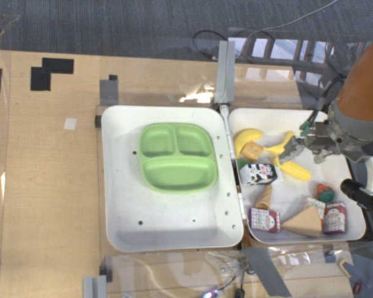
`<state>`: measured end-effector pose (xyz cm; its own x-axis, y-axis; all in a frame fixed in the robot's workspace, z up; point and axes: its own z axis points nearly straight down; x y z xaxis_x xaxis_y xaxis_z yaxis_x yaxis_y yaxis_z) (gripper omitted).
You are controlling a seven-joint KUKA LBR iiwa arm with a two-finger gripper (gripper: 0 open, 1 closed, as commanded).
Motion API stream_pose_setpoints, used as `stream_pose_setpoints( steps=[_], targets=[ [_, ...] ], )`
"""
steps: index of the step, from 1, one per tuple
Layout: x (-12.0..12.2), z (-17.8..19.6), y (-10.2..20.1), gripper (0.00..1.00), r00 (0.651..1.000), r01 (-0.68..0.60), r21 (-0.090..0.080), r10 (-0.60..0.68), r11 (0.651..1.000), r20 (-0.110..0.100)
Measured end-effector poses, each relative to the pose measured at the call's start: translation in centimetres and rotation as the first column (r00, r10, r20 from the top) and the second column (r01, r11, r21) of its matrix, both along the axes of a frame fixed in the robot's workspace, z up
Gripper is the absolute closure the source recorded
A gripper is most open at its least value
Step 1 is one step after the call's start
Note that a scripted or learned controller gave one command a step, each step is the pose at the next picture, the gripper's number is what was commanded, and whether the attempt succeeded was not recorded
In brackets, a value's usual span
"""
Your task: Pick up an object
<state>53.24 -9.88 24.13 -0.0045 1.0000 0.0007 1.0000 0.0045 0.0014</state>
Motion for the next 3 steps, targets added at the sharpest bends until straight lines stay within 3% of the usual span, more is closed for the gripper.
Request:
stream_pose_setpoints(
  steps=[1,2,3],
  targets=[
    [3.6,-11.0,-3.4,0.00,0.998,-0.056,-0.006,0.056,0.998,0.018],
    [7.2,-15.3,-5.7,0.00,0.983,-0.184,-0.003,0.184,0.983,0.009],
    [2.8,-5.8,-7.4,0.00,0.976,0.220,-0.001,-0.220,0.976,0.002]
  ],
)
